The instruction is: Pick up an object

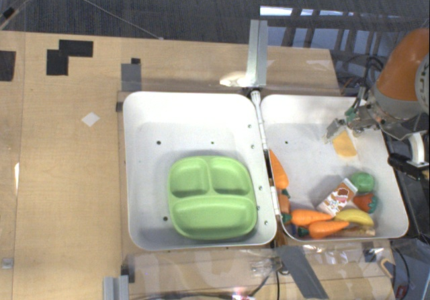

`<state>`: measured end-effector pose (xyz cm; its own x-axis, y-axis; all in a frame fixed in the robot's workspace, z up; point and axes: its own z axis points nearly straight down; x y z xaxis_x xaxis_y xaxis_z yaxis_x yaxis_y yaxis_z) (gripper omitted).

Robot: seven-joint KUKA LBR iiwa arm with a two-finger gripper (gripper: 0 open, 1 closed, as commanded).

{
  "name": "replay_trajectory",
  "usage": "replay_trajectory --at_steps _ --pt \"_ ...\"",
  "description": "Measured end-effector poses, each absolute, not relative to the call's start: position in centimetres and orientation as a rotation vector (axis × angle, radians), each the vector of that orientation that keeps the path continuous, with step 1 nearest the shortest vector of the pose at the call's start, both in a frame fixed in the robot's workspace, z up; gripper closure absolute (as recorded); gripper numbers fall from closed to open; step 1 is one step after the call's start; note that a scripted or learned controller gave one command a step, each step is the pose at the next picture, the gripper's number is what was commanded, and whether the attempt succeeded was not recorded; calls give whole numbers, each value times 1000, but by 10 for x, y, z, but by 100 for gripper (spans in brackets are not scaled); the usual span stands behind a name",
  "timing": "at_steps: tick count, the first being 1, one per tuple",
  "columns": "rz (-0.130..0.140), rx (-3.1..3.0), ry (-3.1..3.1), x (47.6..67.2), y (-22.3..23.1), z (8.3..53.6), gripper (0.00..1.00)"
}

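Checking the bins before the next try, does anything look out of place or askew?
Mostly tidy. One toy carrot leans against the divider wall of the right bin, apart from the pile at its near edge. The green divided plate sits flat in the left bin.

Two shallow white bins sit side by side on the table, the left bin [138, 157] and the right bin [302, 151]. The left bin carries one green divided plate [211, 196], moulded with three compartments. The right bin carries three orange carrots, one against its left wall [277, 171] and two near its front edge [310, 216] [329, 227], along with one yellow banana [355, 216], one small white-and-orange carton [336, 199], one green round piece [361, 181] and one pale yellow-orange piece [345, 144] near its back right corner.
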<state>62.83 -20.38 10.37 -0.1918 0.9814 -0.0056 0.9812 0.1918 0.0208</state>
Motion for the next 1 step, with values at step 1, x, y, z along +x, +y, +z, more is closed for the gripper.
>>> replay_trajectory --at_steps 1 --pt "9 1946 2453 617 -205 90 0"
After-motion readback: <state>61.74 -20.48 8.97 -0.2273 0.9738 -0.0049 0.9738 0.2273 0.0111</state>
